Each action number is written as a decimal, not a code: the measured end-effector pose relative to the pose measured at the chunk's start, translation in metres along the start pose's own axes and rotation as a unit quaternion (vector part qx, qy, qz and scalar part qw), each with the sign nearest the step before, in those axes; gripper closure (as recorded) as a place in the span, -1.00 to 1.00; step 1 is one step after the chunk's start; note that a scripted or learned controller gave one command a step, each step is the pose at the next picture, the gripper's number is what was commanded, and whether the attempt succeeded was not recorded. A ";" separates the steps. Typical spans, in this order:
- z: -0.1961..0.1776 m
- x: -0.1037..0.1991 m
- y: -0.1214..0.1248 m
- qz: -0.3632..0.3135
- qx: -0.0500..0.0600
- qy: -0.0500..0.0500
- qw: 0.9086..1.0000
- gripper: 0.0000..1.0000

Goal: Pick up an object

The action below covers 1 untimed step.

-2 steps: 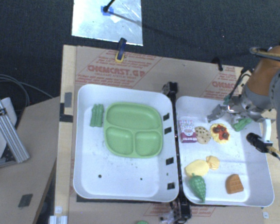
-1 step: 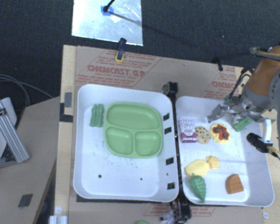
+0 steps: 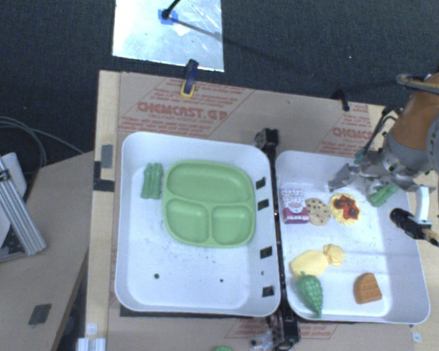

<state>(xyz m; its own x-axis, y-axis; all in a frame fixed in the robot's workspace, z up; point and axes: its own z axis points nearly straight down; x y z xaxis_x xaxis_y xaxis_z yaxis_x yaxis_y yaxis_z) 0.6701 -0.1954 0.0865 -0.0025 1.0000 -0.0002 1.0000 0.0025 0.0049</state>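
The right bin point(image 3: 414, 303) held a scatter of toy food: a pink box point(image 3: 294, 204), a cookie point(image 3: 317, 211), a round pasta piece with red sauce point(image 3: 346, 208), a yellow lump point(image 3: 310, 262), a green cone-shaped vegetable point(image 3: 311, 293) and a brown bread slice point(image 3: 368, 288). The nearest candidate was a small green piece point(image 3: 382, 194) lying at about two o'clock in that bin, touching or just under the claw. It looked like light, hard plastic, probably smooth and apt to slip or roll, so a pinch across its narrow middle would likely serve best.

The arm point(image 3: 426, 124) came in from three o'clock, its orange band high and the wrist bent down toward the bin's far corner. The claw point(image 3: 366, 176) sat low over the floor between the pasta piece and the green piece. Whether its fingers were spread or pressed together could not be told, nor whether anything sat between them.

The left bin point(image 3: 127, 224) held a green divided plate point(image 3: 208, 204) with a green bundle point(image 3: 152, 180) at its nine o'clock.
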 end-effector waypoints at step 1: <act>0.000 -0.004 0.000 0.000 0.000 -0.001 1.000 -1.00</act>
<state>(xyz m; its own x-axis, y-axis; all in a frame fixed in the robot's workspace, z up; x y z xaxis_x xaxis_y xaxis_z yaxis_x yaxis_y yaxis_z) 0.6698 -0.1992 0.0862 -0.0024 1.0000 -0.0021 1.0000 0.0024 0.0050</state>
